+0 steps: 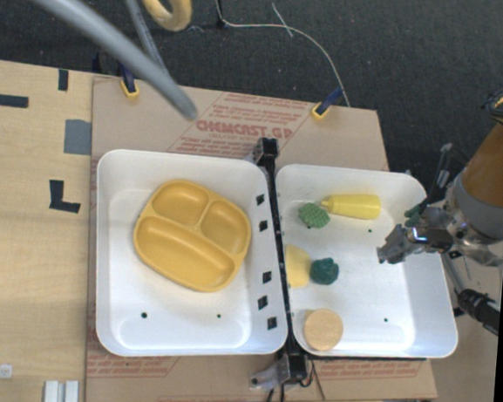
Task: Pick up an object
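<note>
the gripper (398, 249) is held at three o'clock in the right bin (415, 337), finger state untellable, presumably poised toward the dark green lump (324, 270).

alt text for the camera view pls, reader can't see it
The gripper hangs over the right bin's right side, holding nothing visible. That bin holds a yellow cylinder, two green pieces, a pale yellow piece and a tan disc; the left bin holds a yellow divided plate.
</note>
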